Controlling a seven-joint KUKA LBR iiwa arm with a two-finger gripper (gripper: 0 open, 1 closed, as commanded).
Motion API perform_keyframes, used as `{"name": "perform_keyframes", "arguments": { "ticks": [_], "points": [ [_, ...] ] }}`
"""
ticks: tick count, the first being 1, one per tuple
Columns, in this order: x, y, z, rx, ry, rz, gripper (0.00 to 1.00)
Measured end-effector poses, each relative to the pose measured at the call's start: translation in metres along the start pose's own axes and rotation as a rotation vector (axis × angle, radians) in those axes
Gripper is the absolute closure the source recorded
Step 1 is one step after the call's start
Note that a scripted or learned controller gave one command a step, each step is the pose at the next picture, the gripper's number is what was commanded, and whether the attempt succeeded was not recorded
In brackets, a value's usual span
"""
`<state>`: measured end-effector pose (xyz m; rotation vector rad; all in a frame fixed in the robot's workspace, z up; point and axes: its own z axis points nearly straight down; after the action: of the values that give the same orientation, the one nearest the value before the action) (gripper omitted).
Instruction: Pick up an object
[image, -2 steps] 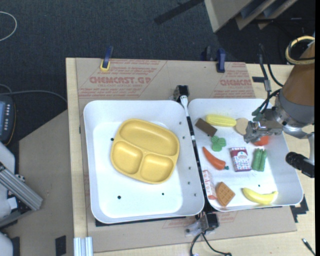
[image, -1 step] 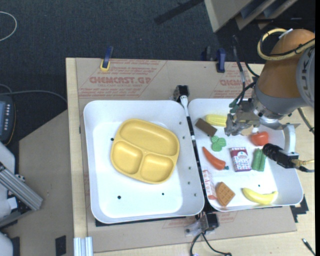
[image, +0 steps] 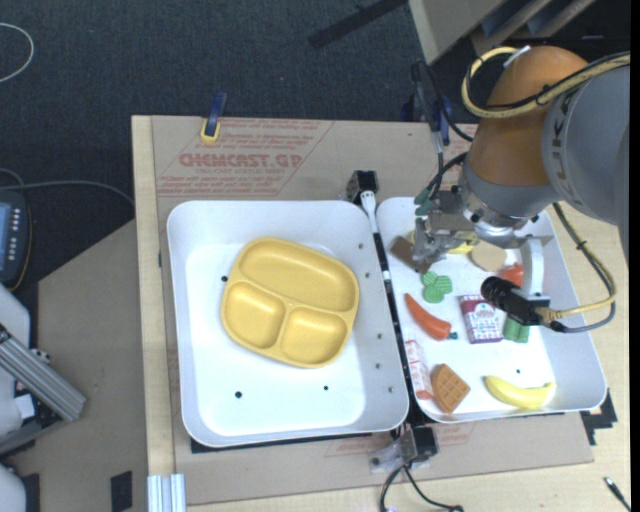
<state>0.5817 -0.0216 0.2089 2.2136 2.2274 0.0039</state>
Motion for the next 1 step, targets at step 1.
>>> {"name": "perform_keyframes", "arguments": {
  "ticks": [1],
  "points": [
    [0.0401,0.0225,-0.0078,-0.002,0.0,0.001,1.0]
  ]
}}
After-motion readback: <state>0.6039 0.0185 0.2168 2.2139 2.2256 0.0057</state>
